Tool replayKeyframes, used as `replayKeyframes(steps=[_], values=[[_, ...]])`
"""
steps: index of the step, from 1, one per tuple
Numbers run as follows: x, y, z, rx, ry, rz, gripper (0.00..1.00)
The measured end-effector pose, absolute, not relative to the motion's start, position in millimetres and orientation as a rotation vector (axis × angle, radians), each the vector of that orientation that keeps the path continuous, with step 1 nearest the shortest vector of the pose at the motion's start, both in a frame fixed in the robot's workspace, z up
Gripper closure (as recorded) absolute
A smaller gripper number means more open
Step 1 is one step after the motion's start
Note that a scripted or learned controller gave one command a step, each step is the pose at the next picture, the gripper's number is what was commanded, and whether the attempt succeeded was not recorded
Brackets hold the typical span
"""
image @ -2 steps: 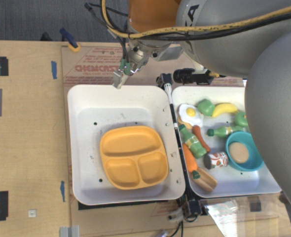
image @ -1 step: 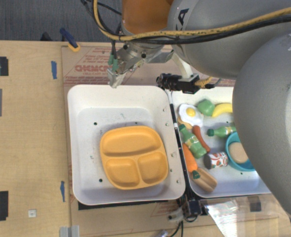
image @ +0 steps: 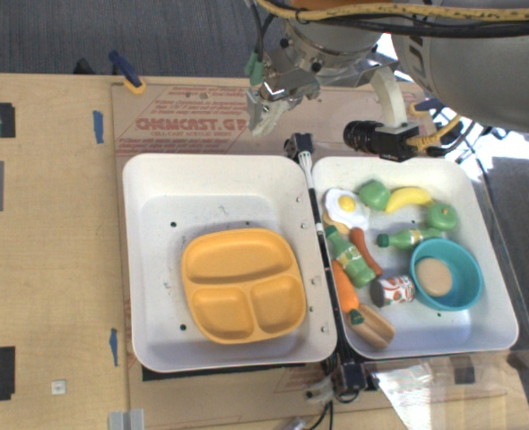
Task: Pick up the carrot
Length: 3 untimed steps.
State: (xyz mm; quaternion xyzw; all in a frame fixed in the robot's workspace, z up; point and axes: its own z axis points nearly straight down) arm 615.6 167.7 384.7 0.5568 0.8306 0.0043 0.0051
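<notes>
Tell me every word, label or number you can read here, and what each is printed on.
"CHEMCAST. GP": red print on the brown sheet lying behind the bins, partly hidden by the gripper; the last letters are uncertain.
Smaller red print on the same sheet: too blurred to read.
Small can in the right bin: its red and white label is too small to read.
Green bottles: no readable label.
</notes>
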Motion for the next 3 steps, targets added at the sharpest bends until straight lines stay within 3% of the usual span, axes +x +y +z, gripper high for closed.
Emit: replayKeyframes(steps=[1, 2, 3], values=[[665.4, 195, 301, 1.715, 2.639, -0.013, 1.00], [666.8, 209, 297, 1.934, 2.476, -0.001, 1.00], [667.0, 164, 479, 2.053, 2.357, 0.028, 1.00]])
